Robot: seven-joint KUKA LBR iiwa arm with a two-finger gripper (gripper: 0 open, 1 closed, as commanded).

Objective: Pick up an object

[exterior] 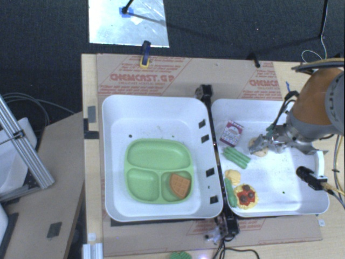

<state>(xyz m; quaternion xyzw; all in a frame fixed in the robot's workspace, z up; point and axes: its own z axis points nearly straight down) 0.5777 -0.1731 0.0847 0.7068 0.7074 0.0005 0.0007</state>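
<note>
The arm is at the grasp step: the gripper (260,144) is down inside the right bin (280,196), low over the floor, with its tip on or just above a small tan, biscuit-like piece (260,150). That piece looks like the target, but whether it is caught between the fingers or only sits beneath them cannot be told from this slanted view; the metal tip and the piece blur together. How far the hand is spread or pressed together cannot be told either.

If the piece is gripped, the next move calls for a straight lift, slow enough that a light, flat thing does not slip out. If it is not, the hand needs to settle around it before closing, since a flat piece on a smooth floor can slide away.

Relative to the hand, the small red-and-white packet (232,133) lies just beyond its tip, a little above. The green stick (236,157) lies near, below and past the tip, apart from it. Farther down the same way sit a yellow piece (233,176), a green pod (230,192) and a pizza slice with red toppings (245,195), all well apart from the hand. Across the divider, in the left bin (156,108), a green divided tray (156,161) holds a waffle (180,184) in its near corner compartment.
</note>
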